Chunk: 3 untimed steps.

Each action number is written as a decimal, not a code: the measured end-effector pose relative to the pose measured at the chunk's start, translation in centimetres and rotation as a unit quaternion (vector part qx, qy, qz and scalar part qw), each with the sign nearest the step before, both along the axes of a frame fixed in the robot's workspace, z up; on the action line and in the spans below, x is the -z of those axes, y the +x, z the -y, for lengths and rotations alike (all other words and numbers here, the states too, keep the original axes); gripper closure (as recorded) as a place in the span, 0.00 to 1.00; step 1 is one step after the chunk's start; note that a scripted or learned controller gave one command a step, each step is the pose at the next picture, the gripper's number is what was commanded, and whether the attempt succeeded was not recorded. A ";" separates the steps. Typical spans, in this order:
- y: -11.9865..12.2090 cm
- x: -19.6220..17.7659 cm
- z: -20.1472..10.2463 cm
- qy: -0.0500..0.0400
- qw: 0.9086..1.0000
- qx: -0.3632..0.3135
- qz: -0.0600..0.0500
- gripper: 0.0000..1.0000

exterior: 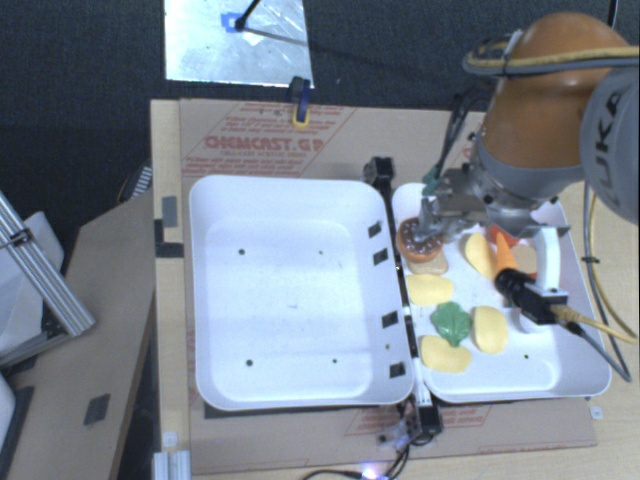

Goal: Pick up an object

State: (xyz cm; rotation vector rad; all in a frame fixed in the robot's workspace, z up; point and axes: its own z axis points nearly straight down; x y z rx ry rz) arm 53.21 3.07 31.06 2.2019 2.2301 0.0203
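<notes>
You see the jaws (pixel 432 224) lowered into the right bin (pixel 575 363), directly over the brown doughnut-like piece (pixel 420 242) that lies against that bin's left wall. Whether they stand wide or narrow you cannot tell: the wrist hides their tips, and nothing shows clearly between them, so do not count the piece as held.

Working outward from the doughnut-like piece, a pale yellow item (pixel 430 289) lies just below it, then a green leafy toy (pixel 451 321), and another yellow piece (pixel 444 355) below that. To the right of the green toy sits a yellow lump (pixel 489 329); above that, a yellow piece (pixel 479 253) touches an orange, carrot-like one (pixel 505 252). A black cable fitting (pixel 530 299) hangs over that side of the bin.

The left bin (pixel 290 288), beyond the doughnut-like piece's wall, is likely the drop place. The arm (pixel 545 98) probably comes down steeply because the piece sits tight to the wall, which leaves little room for one jaw; judge that as the main risk.
</notes>
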 end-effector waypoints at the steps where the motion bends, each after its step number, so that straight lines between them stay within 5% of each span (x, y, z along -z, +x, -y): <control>1: 1.4 0.0 -2.3 -0.001 1.000 0.003 -0.006 1.00; 2: 9.6 2.3 -8.1 -0.001 1.000 0.002 -0.005 1.00; 3: 12.9 -9.8 -12.9 0.001 1.000 0.002 0.001 1.00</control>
